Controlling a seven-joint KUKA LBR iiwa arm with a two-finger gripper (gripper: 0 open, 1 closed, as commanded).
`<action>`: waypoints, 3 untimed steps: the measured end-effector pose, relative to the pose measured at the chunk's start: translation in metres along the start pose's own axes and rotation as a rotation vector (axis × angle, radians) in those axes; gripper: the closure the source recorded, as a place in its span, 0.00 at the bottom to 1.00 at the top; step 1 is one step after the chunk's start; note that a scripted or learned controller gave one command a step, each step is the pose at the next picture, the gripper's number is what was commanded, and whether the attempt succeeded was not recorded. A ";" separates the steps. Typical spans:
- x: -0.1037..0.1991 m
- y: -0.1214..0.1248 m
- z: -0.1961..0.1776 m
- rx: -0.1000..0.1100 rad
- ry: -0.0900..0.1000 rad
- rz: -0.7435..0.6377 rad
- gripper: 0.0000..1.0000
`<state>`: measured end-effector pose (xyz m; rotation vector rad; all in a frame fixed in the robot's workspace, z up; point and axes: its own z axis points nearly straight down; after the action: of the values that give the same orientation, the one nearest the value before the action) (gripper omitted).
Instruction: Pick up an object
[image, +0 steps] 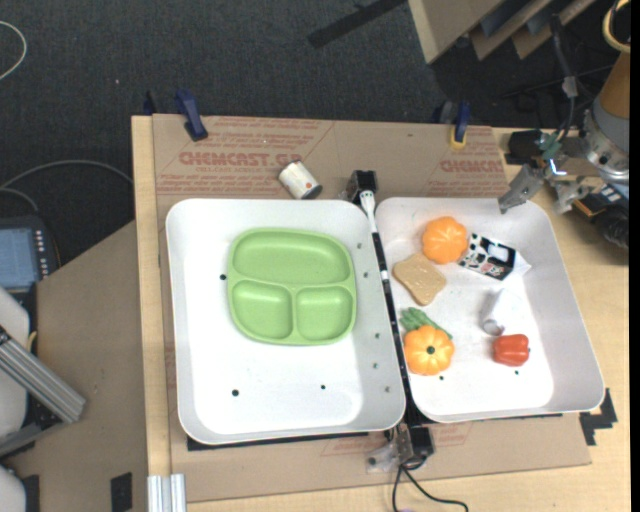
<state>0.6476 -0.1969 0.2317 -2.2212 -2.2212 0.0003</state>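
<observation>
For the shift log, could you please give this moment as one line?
claw: above right bin's far edge, holding nothing | right bin: orange, bread, pumpkin, red pepper | left bin: green tray

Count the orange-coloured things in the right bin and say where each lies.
2. The orange lies near the right bin's far edge; the small pumpkin lies nearer the front, beside the divider.

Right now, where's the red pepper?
In the camera view, the red pepper lies in the right bin, toward its near right corner, right of the small pumpkin and just below a small grey piece.
</observation>
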 end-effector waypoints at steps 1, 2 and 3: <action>0.042 0.017 0.136 0.010 0.005 -0.004 0.00; 0.107 -0.037 0.149 0.007 0.005 -0.005 0.00; -0.010 -0.088 0.147 0.005 -0.004 0.011 0.00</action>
<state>0.5599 -0.2068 0.0852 -2.2335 -2.2083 0.0099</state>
